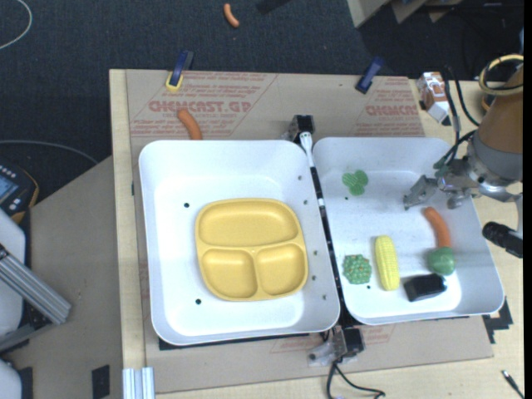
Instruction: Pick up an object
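Six toys lie in the right bin [478, 223], and nearest the end effector [434, 191] (fingers spread, holding nothing) is an orange carrot [438, 226], just below it toward the camera, its long axis roughly along the bin's right wall.

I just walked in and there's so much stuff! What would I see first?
First you'd spot the big yellow tray with three compartments, in the middle of the left bin. Next, the play food in the right bin: a yellow corn cob, an orange carrot and green veggies. The robot arm reaches in from the right, with its pincer just above the carrot.
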`<state>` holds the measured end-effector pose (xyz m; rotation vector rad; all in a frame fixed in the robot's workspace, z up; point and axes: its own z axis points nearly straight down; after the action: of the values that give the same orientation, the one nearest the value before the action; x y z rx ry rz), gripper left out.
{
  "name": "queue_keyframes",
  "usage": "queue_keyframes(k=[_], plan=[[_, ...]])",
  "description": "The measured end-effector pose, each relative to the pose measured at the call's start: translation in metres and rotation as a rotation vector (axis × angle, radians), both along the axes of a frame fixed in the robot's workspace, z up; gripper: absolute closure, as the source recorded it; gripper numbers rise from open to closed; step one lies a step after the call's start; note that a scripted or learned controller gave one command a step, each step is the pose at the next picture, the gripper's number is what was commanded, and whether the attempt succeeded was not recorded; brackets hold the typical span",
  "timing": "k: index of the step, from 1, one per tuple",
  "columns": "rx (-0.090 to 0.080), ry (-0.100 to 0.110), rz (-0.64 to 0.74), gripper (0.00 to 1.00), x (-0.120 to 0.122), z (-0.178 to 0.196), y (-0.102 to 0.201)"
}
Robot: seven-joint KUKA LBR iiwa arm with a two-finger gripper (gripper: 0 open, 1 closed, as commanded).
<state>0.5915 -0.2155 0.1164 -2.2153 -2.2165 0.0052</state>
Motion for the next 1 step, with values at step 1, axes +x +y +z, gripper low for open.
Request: queue_keyframes(k=[1], plan=[[0.003, -0.004, 0.002, 0.00, 0.0008, -0.0330, 0.0033]])
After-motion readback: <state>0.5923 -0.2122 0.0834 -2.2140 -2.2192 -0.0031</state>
